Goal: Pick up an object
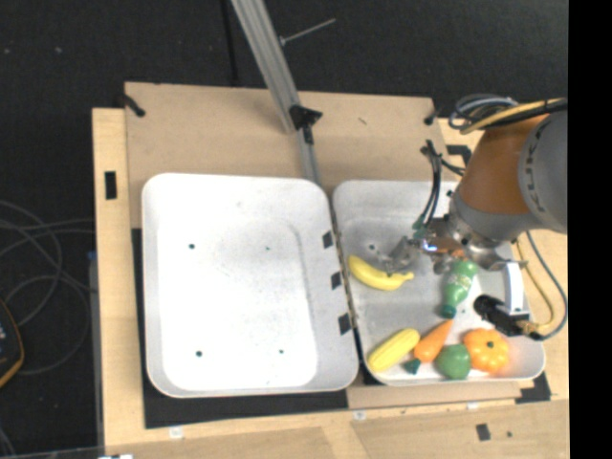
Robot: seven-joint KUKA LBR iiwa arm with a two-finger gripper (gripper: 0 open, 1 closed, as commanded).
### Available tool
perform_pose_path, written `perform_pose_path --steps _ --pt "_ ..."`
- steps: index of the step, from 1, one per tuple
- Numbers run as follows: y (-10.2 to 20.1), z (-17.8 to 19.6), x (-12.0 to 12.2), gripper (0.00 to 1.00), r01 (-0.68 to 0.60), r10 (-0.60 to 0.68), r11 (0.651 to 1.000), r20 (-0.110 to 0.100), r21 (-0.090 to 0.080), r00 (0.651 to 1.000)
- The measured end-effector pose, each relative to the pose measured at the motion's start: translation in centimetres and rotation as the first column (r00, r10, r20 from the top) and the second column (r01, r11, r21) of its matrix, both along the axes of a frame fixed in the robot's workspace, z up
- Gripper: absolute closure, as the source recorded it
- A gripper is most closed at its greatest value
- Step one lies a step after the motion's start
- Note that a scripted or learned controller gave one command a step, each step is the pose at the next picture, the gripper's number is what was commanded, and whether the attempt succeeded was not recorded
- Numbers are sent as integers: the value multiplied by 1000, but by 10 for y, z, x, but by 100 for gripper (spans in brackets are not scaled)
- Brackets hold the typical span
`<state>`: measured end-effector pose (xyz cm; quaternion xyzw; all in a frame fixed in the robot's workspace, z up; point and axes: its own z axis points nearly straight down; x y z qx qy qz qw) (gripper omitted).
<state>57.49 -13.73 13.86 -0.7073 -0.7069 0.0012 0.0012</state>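
The right bin [382, 204] holds several toy foods. A yellow banana [377, 274] lies near its left wall. My gripper [403, 251] hangs low just above and to the right of the banana, close to its upper end. A green bottle [458, 288] lies to the gripper's right, partly under the wrist. Along the bin's front edge sit a yellow corn cob [393, 349], an orange carrot [436, 338], a green pepper [455, 360] and an orange pumpkin [488, 350]. Nothing is seen held in the gripper.
The left bin [234, 285] stands beside the right one, with black clips on the shared wall. A grey metal pole [273, 60] slants in from the top toward the bins' junction. Cables trail from the arm's wrist [497, 185] at the right.
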Motion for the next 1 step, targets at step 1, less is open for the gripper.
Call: perform_pose_path --steps 1 --pt "0 13 1 100 1 -1 1000 5 1 1000"
